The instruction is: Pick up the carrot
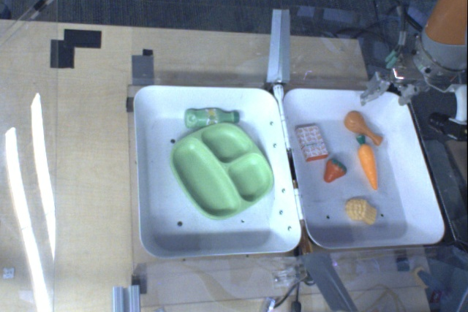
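Observation:
The carrot (368,166) lies in the right bin (424,223), orange with a small green top pointing toward the far side. My gripper (386,92) hangs over the bin's far right corner, above and slightly right of the carrot, well apart from it. Its fingers are spread open with nothing between them. The arm's orange band (447,11) rises toward the upper right.
Close to the carrot are an orange drumstick (362,126) just behind it, a strawberry (335,170) to its left and a corn piece (360,210) in front. A patterned box (312,142) lies further left. The left bin holds a green divided plate (221,170) and a green bottle (210,116).

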